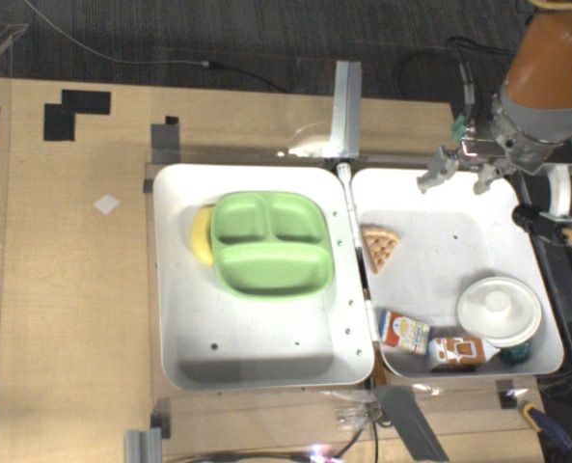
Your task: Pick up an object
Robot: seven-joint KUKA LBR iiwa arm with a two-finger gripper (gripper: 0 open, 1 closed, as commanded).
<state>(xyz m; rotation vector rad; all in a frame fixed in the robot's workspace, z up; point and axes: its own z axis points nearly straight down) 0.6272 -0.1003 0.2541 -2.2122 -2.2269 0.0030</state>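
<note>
Open, empty end effector (pixel 462 174) above right bin's (pixel 531 249) far edge

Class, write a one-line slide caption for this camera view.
Open gripper above the right bin's far edge; green divided plate in the left bin.

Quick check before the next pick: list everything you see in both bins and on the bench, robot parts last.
Divided plate: one, green, left bin, upper middle.
Banana: one, yellow, tucked under the plate's left edge.
Pizza slice: one, orange-brown toy, right bin, by its left wall.
Bowl: one, white, right bin, lower right.
Small carton: one, white with red and blue, right bin, bottom left.
Second carton: one, brown and white, lying along the bottom wall.
Arm: grey with orange band, upper right.
Gripper: over the right bin's top edge, fingers open, holding nothing.
</note>
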